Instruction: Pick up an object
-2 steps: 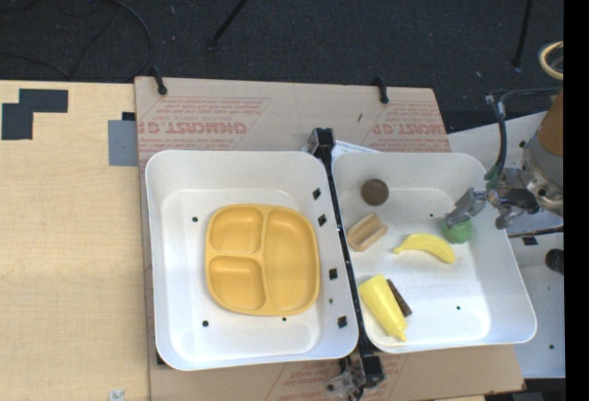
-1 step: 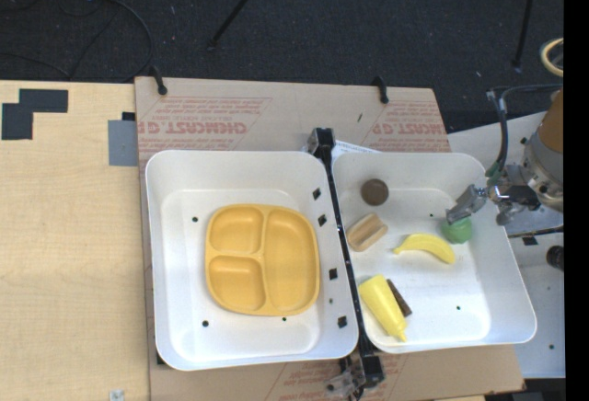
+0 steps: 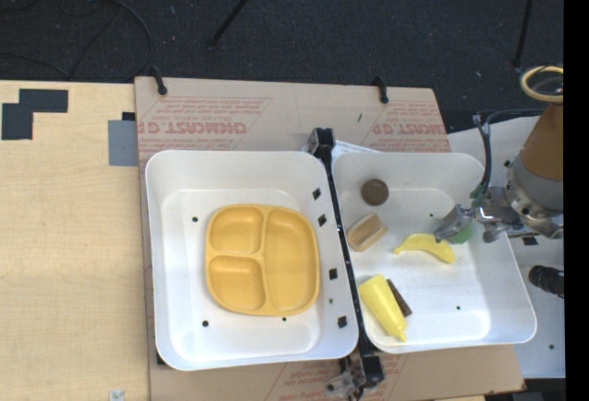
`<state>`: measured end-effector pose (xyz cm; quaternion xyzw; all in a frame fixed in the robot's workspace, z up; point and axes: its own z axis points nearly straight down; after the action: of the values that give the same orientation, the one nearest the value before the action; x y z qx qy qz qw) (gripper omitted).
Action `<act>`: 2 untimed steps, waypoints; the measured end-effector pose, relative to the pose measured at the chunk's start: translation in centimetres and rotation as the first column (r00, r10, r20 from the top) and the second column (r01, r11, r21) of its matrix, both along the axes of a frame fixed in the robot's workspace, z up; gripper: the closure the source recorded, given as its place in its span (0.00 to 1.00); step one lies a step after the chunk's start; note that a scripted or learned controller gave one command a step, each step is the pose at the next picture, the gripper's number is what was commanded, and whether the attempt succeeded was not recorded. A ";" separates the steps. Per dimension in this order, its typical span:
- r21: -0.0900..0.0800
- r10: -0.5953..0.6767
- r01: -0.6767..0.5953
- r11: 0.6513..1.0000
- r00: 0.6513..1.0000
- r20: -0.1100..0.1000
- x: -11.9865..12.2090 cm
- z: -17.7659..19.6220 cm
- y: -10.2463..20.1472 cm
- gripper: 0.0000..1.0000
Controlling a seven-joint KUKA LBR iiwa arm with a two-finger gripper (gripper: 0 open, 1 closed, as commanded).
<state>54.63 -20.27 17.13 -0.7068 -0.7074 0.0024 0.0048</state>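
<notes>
There are two white bins side by side on a brown cardboard sheet (image 3: 276, 114), w/ a wood bench top (image 3: 64, 234) at the left.

The left bin (image 3: 175, 178) holds one thing: a yellow plate (image 3: 262, 259) w/ three parts in it. It lies flat in the middle of that bin.

The right bin (image 3: 502, 316) has four things. A small brown round thing (image 3: 374, 192) sits near the far edge. Just in front of it, close to the wall btwn the bins, lies a tan block (image 3: 365, 232), a bit like a piece of bread. A yellow banana (image 3: 426, 248) lies near the middle, toward the right side. By the near edge there is a yellow bottle (image 3: 382, 305) lying down, w/ a dark flat thing (image 3: 398, 298) touching its right side.

The robot arm (image 3: 543, 160) comes in over the right edge of the right bin. Its gripper (image 3: 457, 224) is low in the bin, just beside the right end of the banana, w/ something green at its tip. It is too small and blurry, so I can't tell how it is set, or if it has hold of a thing. The banana lies on the bin floor.
</notes>
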 end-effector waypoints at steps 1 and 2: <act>0.000 0.000 0.000 1.000 1.000 0.000 0.4 -4.7 0.2 0.00; -0.002 -0.001 0.001 1.000 1.000 0.005 0.4 -8.7 0.3 0.00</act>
<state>55.03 -20.01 8.46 -0.7071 -0.7071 0.0013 0.0026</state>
